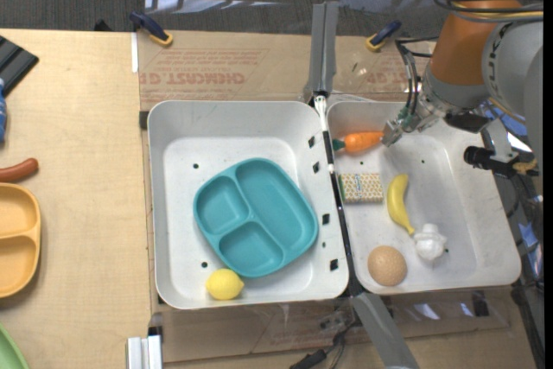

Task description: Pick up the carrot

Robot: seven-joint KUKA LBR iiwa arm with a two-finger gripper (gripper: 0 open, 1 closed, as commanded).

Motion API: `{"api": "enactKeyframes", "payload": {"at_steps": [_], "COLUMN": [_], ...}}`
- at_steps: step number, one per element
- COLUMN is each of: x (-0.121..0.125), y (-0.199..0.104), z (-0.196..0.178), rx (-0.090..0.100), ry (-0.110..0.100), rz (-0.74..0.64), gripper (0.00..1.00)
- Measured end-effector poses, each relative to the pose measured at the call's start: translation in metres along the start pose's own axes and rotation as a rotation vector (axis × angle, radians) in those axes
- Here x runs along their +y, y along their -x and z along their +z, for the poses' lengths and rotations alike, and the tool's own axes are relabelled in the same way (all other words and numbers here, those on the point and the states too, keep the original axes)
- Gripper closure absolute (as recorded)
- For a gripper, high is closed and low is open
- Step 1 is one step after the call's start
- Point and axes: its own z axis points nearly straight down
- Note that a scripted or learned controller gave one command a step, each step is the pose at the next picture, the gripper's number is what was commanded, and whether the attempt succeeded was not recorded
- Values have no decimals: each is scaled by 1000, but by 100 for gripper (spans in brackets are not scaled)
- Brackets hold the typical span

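Observation:
The carrot is orange with a green stub at its left end. It lies on its side at the back left of the right bin, close to the divider. My gripper hangs just to the right of the carrot's thick end, low over the bin floor, below the orange wrist band. Nothing shows between its fingers, and the carrot rests on the bin floor beside them.
The right bin also holds a patterned sponge block, a banana, a white crumpled object and a brown egg. The left bin holds a teal divided plate and a lemon.

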Motion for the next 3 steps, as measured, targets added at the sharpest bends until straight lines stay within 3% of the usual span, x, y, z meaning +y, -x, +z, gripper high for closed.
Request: {"api": "enactKeyframes", "payload": {"at_steps": [1,2,3], "x": [-8,9,-14], "y": [-74,-99,-59], "z": [-90,-90,-175], "rx": [3,2,0], "ry": [0,2,2], "rz": [-482,-994,-666], "gripper": [100,100,100]}}
